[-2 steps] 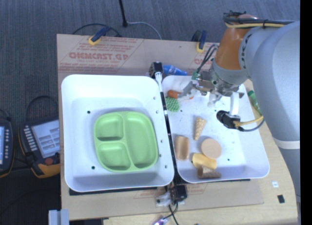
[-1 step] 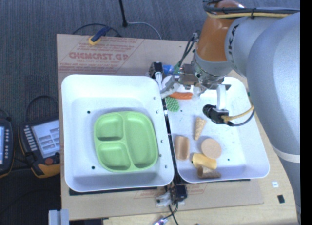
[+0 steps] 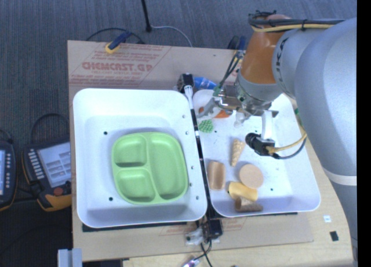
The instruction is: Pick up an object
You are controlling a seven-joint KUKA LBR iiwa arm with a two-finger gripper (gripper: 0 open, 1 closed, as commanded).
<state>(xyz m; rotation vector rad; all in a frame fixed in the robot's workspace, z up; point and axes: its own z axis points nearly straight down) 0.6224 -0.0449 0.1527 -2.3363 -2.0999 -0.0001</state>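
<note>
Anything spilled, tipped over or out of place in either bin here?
Nothing stands out. The green divided plate lies flat in the left bin; the toy food pieces, like the cone, lie loose inside the right bin.

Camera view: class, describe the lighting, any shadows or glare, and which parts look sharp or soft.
Camera view: even, soft light; the left bin and right bin look bright white without harsh glare; faint shadow sits under the green divided plate; the arm, close to the lens, looks softer than the food items.
</note>
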